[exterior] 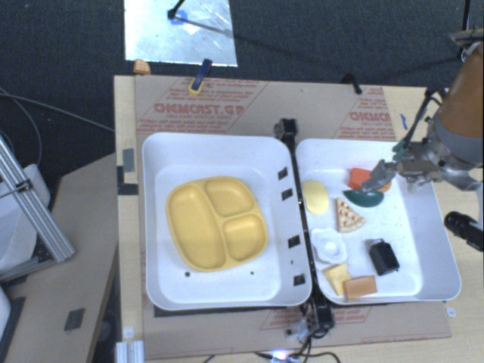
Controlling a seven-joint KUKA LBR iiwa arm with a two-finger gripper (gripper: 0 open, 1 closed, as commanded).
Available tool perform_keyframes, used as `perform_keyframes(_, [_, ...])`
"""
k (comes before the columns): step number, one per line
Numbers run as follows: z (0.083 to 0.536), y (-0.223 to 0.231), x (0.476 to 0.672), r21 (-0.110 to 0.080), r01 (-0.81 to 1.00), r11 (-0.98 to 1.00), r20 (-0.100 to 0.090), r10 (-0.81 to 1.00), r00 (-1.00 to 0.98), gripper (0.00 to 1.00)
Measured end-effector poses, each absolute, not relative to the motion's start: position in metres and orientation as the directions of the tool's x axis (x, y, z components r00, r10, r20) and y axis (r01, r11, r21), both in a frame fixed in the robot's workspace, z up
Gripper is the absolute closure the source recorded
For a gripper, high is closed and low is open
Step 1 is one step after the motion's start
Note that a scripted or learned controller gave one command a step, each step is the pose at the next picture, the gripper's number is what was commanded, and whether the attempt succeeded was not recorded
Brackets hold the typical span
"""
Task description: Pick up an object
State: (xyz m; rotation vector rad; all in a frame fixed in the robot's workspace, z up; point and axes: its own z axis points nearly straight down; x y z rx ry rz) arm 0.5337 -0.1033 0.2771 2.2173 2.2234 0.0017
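Orange toy piece [358,177] near the far side of the right bin [425,233], bright and small, partly hidden under the gripper [380,174]. Touching a dark green curved piece [369,198] just in front of it.

Gripper low over those two pieces, at the end of the grey arm [461,127] coming in from the right. Cannot tell if open or shut. Cannot tell if touching or holding the orange piece.

Two white bins side by side on the worktop [227,108].

Eight small things in the right bin, one of each:
- orange toy piece
- dark green curved piece
- pale yellow egg shape [315,197], near the middle wall
- pizza slice [349,216], just beside the green piece
- small white cup [328,246]
- black block [383,256]
- yellow wedge [336,276]
- tan block [361,286], touching the wedge

One yellow tray [217,222] with three parts, alone in the left bin [155,278].
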Motion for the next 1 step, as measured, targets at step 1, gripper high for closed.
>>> perform_keyframes(1, [0.1791,-0.0619,0.5701,-0.003,1.000,0.009,0.002,1.000,-0.009,0.00])
